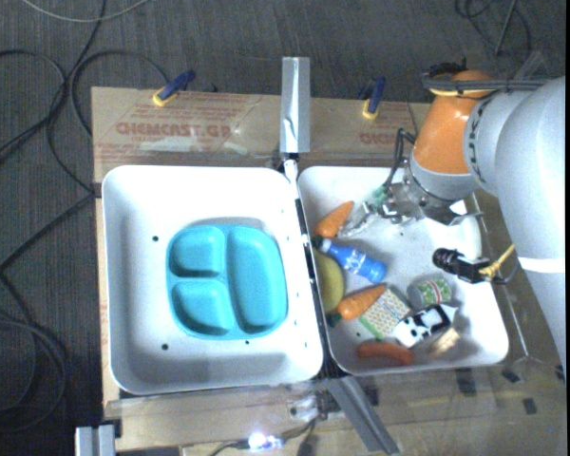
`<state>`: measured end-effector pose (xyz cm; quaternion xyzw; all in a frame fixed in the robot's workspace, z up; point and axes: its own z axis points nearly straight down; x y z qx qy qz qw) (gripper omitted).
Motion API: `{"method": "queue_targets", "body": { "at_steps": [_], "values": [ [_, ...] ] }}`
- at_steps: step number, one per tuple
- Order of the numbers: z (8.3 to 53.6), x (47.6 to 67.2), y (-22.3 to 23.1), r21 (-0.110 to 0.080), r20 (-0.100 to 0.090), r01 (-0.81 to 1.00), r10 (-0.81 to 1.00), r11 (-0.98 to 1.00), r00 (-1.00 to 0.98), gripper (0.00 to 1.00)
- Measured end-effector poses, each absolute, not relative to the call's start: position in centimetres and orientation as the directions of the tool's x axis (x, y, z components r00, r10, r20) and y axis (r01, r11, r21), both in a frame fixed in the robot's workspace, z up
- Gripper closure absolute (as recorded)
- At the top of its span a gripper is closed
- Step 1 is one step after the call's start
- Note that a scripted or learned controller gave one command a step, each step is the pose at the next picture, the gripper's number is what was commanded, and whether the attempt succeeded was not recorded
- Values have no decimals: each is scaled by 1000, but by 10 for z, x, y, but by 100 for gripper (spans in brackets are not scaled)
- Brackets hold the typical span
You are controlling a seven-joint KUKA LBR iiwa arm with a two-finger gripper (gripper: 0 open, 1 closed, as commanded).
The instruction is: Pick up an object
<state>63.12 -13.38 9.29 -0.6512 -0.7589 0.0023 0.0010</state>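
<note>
The right bin (489, 345) holds several small items. An orange carrot (334, 218) lies at its upper left, with a blue bottle (354, 260) just below it. A yellow-green fruit (331, 283) and a second carrot (361, 301) follow further down. A checkered green-and-white packet (385, 313), a black-and-white cow toy (423, 326), a greyish round can (429, 289) and a red-orange piece (385, 352) lie toward the front. My gripper (375, 207) reaches down into the bin's upper part, just right of the first carrot. Nothing is visibly held in it.
The left bin (123, 255) holds a blue divided plate (228, 278). A black cable fitting with a yellow tip (464, 265) hangs over the right bin's right side. The arm's grey body (532, 169) covers the right bin's far right corner. Clamps (174, 87) sit at the bench's back edge.
</note>
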Motion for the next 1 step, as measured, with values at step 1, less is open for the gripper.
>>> {"method": "queue_targets", "body": {
  "at_steps": [1],
  "values": [
    [89,561,-139,8,-3,990,990,140,-140,0]
  ]
}}
